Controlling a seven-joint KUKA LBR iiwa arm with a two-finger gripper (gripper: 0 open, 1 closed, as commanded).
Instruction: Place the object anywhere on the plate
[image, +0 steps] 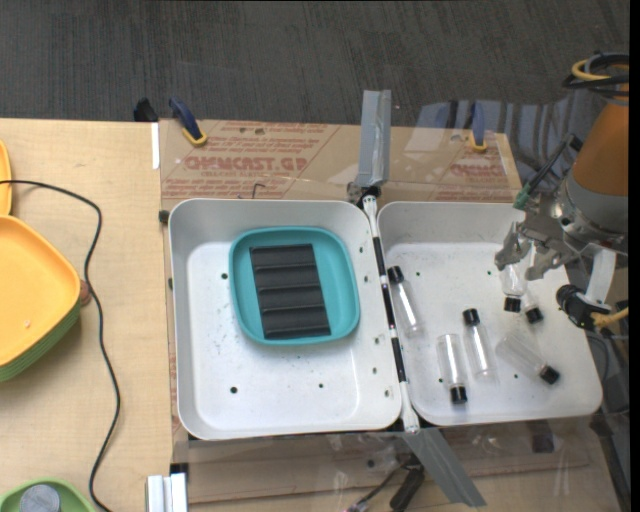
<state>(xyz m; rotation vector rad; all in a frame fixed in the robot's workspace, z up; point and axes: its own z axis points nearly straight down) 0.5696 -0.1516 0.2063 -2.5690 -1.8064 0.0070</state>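
Brown cardboard behind two glossy white bins (190, 330), teal square plate (345, 300), clear cylindrical vials (453, 360), hand (525, 262) fingers apart.

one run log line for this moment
claw: over right white bin | clear plastic tubes with black caps: in right bin | teal square plate: left bin, no tube
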